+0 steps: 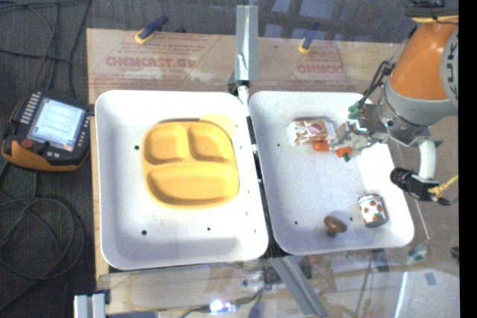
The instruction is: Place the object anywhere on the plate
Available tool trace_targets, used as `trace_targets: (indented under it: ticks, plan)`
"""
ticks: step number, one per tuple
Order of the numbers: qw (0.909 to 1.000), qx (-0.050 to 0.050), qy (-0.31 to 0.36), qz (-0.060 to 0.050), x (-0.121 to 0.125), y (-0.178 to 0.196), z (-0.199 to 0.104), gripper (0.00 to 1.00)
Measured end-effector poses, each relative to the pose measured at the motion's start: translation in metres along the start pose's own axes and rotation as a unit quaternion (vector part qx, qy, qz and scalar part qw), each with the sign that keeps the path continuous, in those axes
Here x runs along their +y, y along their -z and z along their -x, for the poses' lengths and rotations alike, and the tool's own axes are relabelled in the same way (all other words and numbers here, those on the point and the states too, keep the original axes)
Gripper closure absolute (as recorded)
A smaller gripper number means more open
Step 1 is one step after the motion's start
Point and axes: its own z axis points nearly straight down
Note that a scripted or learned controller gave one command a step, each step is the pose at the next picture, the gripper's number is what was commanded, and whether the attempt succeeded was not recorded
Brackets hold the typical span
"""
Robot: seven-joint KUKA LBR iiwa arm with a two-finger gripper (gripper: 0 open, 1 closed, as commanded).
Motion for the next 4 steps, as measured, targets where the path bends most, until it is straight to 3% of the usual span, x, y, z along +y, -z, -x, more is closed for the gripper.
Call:
trace_targets:
  ticks: [2,3,4]
  plan:
    - [0.9998,-0.001,-0.019,-0.001,0.027,-0.022,-0.152,1.00]
    - [0.9990,-0.001,0.045,-0.001,-0.002,-0.014,-0.226,1.00]
    - [0.9990,-0.001,0.045,-0.001,-0.002,-0.014,-0.226,0.00]
